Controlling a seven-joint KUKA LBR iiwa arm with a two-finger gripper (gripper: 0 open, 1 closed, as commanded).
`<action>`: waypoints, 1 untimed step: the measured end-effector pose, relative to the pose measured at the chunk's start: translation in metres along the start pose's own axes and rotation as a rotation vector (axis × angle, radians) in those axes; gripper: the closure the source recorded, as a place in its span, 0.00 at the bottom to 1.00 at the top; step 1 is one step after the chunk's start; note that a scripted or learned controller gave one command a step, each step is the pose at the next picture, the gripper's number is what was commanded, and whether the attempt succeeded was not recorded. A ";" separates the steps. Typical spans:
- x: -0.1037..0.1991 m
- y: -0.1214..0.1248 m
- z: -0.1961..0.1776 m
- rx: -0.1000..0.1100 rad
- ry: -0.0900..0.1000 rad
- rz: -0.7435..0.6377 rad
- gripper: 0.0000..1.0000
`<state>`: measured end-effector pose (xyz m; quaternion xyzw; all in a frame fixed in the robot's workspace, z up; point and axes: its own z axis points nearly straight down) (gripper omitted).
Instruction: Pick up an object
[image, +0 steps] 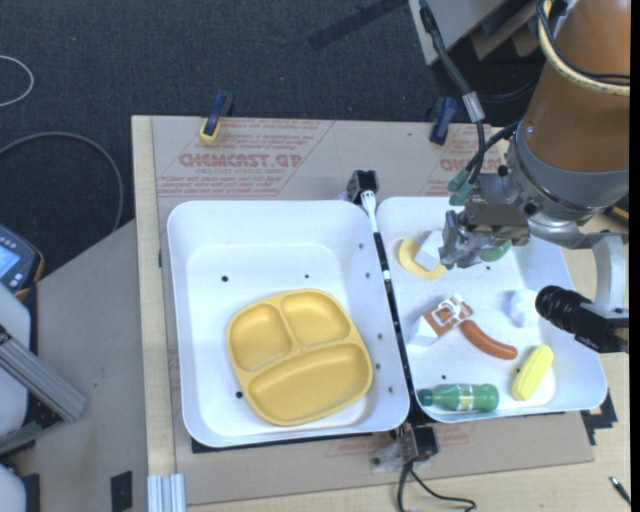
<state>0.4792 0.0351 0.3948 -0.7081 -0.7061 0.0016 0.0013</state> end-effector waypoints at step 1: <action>0.022 0.000 0.006 0.000 0.001 -0.006 1.00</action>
